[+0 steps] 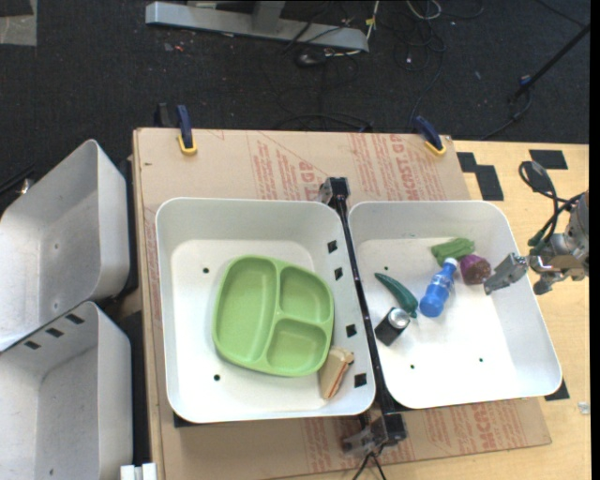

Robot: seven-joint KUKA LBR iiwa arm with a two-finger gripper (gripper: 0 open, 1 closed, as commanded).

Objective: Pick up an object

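Right bin [525, 366]: blue bottle [436, 291], white-capped.

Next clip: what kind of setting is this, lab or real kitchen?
Most likely a robotics lab bench: two white bins clamped on a cardboard-covered board, loose cables on dark floor, and toy-like items such as a green divided plate.

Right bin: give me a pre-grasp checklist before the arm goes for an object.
1. Objects present in right bin: ok; blue bottle, purple object, dark green pepper, black can.
2. End effector at the bin's right rim: ok.
3. Nothing between its fingers: ok.
4. Bottle free of neighbours: not ok, clustered.
5. Finger opening: cannot tell.
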